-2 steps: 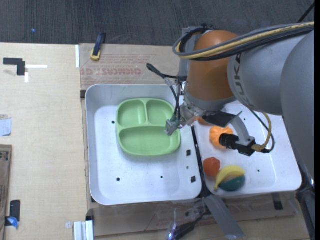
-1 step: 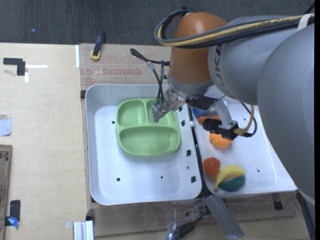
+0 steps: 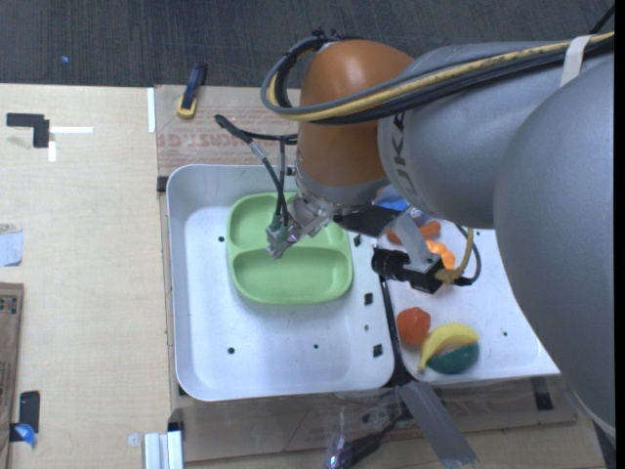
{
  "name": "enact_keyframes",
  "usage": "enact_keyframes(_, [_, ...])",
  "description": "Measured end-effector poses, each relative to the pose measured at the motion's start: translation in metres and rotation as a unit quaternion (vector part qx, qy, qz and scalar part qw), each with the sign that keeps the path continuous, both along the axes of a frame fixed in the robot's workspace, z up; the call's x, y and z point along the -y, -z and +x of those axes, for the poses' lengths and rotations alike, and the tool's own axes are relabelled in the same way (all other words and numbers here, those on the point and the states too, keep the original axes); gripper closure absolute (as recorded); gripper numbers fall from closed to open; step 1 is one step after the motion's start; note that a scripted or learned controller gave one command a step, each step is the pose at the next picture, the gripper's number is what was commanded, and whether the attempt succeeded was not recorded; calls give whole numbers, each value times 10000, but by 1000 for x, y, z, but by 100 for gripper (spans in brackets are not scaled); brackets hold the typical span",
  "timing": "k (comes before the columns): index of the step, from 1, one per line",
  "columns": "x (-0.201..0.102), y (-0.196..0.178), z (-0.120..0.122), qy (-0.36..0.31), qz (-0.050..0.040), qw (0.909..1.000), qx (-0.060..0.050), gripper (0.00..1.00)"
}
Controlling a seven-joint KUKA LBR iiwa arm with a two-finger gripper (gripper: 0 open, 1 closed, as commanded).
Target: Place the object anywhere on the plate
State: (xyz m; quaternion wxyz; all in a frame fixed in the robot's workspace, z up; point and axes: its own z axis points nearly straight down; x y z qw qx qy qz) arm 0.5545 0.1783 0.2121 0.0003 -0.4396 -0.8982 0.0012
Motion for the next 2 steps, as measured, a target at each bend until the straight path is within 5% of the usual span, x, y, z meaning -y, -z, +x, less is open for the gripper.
enact_keyframes(1, [75,-121,6,248,-3,9997,9,100])
enact_keyframes(2, [62,2,28,-601,2,9982,0,100])
